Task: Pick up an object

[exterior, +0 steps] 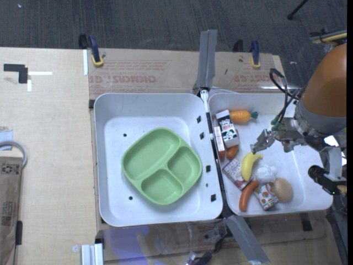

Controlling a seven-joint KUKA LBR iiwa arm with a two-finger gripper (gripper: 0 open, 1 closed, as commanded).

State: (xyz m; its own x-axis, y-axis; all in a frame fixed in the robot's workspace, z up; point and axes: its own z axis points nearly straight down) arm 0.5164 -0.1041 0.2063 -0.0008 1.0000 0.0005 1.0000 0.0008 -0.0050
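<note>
Gripper (263,142) hovers over right bin (309,203), just right of and above the banana (251,165); fingers look slightly spread, holding nothing, though blurred. Banana likely light, rigid plastic, slippery; grip across its middle.

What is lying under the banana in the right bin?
The banana lies partly on a flat packet, beside a sausage. How far the packet extends beneath it is covered.

Two bins (105,148), one green tray (161,166), perhaps nine small items, one banana (250,165) among them.
</note>
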